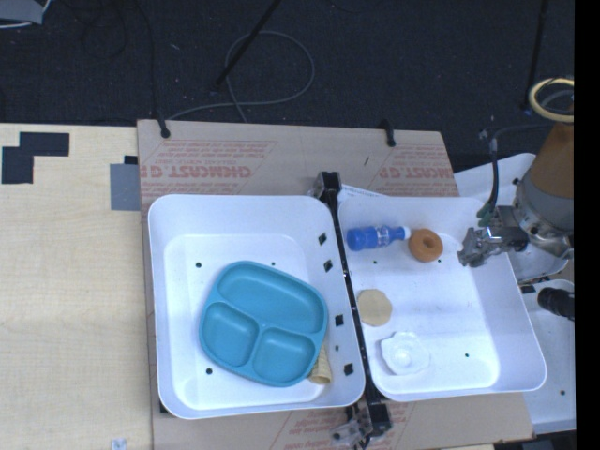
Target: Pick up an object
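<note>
i see two white bins side by side on the bench, the left bin (178, 251) and the right bin (506, 345), meeting at a black divider strip (339, 289) that runs down the middle.

in the left bin lies a blue divided plate (264, 322), tilted a little, taking up most of the floor. a tan waffle-textured piece (it looks like a toy cone, though i can't be sure) (322, 367) pokes out from under the plate's lower right corner, close to the divider.

the right bin holds four small things. a blue bottle (375, 237) with a white cap lies on its side near the far wall, cap pointing right. just beside the cap sits a brown doughnut (427, 245). nearer to me, close to the divider, a flat tan round piece (375, 307) like a biscuit lies on the floor. below and right of that rests a white lumpy object (404, 352), hard to make out against the white bin.

the arm comes in from the right, with its orange band at the frame's edge. its gripper (478, 247) hangs over the right bin's right rim, near the doughnut but apart from it. the gripper's metal tip is small and dark here, so i cannot tell how wide it stands, and i see nothing held in it.
</note>
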Available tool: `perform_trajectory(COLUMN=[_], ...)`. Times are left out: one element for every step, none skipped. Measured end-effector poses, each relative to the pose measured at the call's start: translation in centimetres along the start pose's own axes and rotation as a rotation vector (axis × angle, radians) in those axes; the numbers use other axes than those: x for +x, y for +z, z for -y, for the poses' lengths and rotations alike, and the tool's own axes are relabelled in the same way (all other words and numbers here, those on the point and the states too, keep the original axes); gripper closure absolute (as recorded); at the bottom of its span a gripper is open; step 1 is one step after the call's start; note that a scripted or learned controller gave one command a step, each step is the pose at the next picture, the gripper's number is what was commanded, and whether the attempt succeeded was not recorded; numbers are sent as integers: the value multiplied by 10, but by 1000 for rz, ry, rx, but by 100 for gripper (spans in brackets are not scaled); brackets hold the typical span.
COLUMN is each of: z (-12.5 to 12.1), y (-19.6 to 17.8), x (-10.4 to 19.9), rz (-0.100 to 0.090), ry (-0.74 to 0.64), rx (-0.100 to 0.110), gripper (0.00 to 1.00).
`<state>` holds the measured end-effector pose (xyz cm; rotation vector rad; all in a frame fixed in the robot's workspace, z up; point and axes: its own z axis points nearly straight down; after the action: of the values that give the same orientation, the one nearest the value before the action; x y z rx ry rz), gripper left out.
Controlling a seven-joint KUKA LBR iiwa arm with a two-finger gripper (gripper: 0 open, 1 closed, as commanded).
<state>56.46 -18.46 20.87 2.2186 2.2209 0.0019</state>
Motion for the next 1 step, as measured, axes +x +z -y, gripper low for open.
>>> perform_trajectory(z=[-5], y=[-6], x=[63], rz=[-4], ry=[-4], rx=[5], gripper=[100])
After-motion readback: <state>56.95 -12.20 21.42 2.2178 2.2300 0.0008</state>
